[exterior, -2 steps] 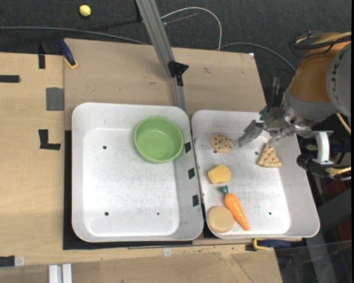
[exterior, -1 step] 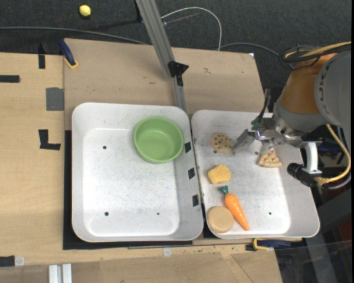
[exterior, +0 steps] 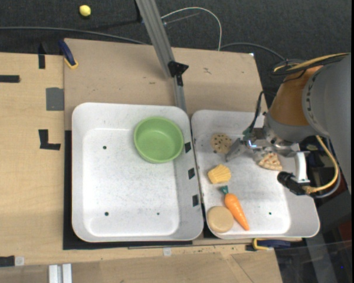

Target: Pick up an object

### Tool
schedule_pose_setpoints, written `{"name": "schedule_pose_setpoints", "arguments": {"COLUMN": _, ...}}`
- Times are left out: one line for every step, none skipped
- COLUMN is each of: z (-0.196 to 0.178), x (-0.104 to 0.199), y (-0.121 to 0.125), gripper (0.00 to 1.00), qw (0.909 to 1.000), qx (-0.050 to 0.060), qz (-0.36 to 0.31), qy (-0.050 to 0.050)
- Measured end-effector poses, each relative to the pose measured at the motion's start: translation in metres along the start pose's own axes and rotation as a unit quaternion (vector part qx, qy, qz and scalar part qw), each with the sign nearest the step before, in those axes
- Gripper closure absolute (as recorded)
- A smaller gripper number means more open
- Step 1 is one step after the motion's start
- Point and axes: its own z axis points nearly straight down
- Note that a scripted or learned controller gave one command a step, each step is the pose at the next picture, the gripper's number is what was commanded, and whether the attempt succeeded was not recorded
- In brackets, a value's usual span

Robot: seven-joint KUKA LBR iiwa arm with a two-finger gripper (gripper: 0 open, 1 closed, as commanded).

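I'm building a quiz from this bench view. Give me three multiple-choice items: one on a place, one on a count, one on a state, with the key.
1. Where is the green bowl?
A. left bin
B. right bin
C. on the bench outside both bins

2. How many food items lie in the right bin?
A. two
B. five
C. eight

3. How does the carrot sit?
A. between the end effector's fingers
B. lying flat on the bin floor
C. inside the bowl

Key: 1 A, it sits at the left bin's upper right. 2 B: cookie, corn, carrot, round bun, waffle piece. 3 B, it lies apart from the end effector.
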Motion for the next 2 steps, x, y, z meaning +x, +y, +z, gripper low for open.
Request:
{"name": "schedule_pose_setpoints", "arguments": {"z": -0.011, "x": 0.000, "y": 0.000, "gripper": 1.00, "qw": 1.0000, "qx": 0.001, "qz": 0.000, "qy": 0.001}}
{"name": "schedule_pose_setpoints", "arguments": {"z": -0.068, "x": 0.005, "y": -0.007, "gripper": 1.00, "qw": 1.0000, "qx": -0.003, "qz": 0.000, "qy": 0.000}}
